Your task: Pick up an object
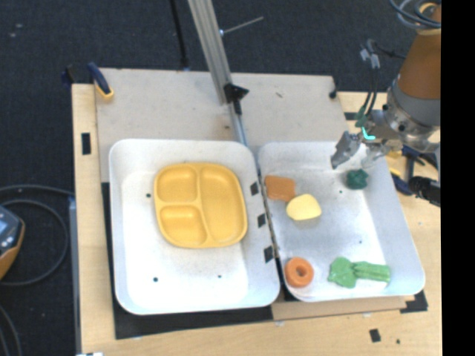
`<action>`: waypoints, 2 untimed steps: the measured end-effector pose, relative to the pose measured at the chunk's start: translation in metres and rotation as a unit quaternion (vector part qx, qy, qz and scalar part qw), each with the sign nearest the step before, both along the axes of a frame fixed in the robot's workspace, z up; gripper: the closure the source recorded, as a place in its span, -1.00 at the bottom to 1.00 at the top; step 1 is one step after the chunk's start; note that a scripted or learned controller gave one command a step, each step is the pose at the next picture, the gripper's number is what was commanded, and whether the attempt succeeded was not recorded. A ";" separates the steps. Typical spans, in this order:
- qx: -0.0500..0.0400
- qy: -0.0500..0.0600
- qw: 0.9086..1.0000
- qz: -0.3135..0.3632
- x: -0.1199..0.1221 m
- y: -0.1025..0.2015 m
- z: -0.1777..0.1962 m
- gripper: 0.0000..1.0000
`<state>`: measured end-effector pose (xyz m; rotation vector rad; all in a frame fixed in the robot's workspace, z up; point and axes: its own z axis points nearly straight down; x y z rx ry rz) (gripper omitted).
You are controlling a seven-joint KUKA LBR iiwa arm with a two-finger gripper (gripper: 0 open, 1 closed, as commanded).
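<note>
At the far left edge of the frame you see part of a dark device with an orange rim (7,237), cut off by the border, with black cables (37,199) looping beside it on the floor. The counter (148,102) carries a small blue-and-yellow clamp (100,80) at its upper left corner. Moving right, the left bin (126,273) holds a yellow divided tray (200,204) lying flat near its middle, with three compartments. A slanted metal post (211,43) rises from between the bins toward the top of the frame. In the right bin (401,221) you find a brown block (280,188) near the dividing wall, a pale yellow rounded object (303,208) just beside it to the lower right, an orange ring (300,272) at the lower left of that bin, and a green toy (358,272) lying along the lower edge; its exact shape is hard to make out. A small dark green object (358,179) sits in the upper right part of this bin. The gripper (355,148) hangs just above and left of it, its grey fingers blurred, so you cannot tell how far apart they are, and nothing shows between them. The arm (419,73) is cut off at the right of the frame.
</note>
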<state>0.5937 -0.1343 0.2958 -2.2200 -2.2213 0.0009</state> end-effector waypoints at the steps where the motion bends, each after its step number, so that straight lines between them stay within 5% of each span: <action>1: 0.000 -0.001 1.000 0.000 0.001 0.000 0.001 -1.00; 2: 0.000 0.001 1.000 0.000 -0.002 0.008 -0.056 -1.00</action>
